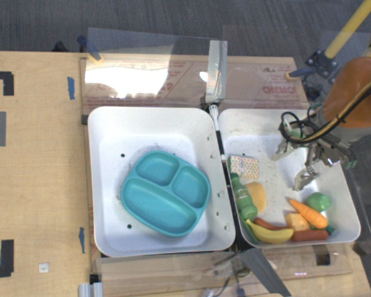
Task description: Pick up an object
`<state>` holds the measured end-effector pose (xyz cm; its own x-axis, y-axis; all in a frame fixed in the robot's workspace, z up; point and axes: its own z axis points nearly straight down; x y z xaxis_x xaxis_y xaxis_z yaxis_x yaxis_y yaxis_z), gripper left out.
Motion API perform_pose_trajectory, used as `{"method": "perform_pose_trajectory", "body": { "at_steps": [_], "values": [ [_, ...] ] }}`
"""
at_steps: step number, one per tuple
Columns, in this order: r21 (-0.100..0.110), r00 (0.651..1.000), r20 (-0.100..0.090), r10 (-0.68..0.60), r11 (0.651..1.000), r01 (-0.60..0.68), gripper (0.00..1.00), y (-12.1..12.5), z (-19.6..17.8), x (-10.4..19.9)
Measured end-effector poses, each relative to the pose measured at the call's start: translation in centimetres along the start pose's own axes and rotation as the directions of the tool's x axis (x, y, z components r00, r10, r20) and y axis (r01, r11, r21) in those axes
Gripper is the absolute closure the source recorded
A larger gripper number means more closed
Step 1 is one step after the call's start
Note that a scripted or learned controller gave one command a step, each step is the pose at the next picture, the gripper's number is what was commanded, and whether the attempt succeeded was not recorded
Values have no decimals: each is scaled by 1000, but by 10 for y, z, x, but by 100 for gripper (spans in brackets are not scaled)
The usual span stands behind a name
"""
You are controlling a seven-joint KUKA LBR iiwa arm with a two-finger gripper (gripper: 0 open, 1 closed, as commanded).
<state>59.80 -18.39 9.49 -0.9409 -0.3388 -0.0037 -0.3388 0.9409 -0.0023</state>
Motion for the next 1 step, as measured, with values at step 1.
{"method": "perform_pose_trajectory", "body": {
  "at_steps": [1],
  "values": [
    [2,1000,6,16,1000,-16,0,26,5,76]
  ]
}}
